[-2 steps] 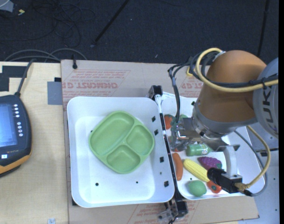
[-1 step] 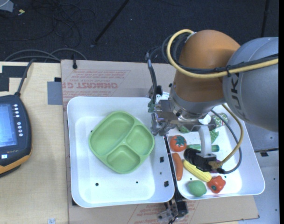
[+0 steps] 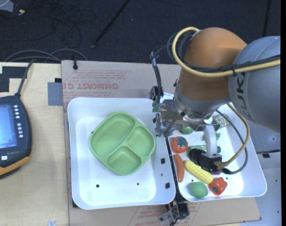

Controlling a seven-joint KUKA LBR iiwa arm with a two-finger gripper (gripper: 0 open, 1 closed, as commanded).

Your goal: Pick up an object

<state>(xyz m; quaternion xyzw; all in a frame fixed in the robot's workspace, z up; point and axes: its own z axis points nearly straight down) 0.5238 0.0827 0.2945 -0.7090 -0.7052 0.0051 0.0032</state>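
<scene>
My gripper (image 3: 164,122) hangs low over the divider between the two bins, at the upper left corner of the right bin (image 3: 256,182). Just below it lies a red tomato (image 3: 179,144). Further toward the front lie an orange carrot (image 3: 179,167), a yellow corn cob (image 3: 198,172), a green lime (image 3: 197,189) and a red pepper (image 3: 218,186). Nothing shows between the gripper and these toys. The arm's orange wrist hides the back of the right bin.
A green divided plate (image 3: 123,143) fills the middle of the left bin (image 3: 82,182). A small multicoloured item (image 3: 221,122) peeks out beside the wrist at the right bin's back. A teach pendant (image 3: 6,133) lies on the bench far left.
</scene>
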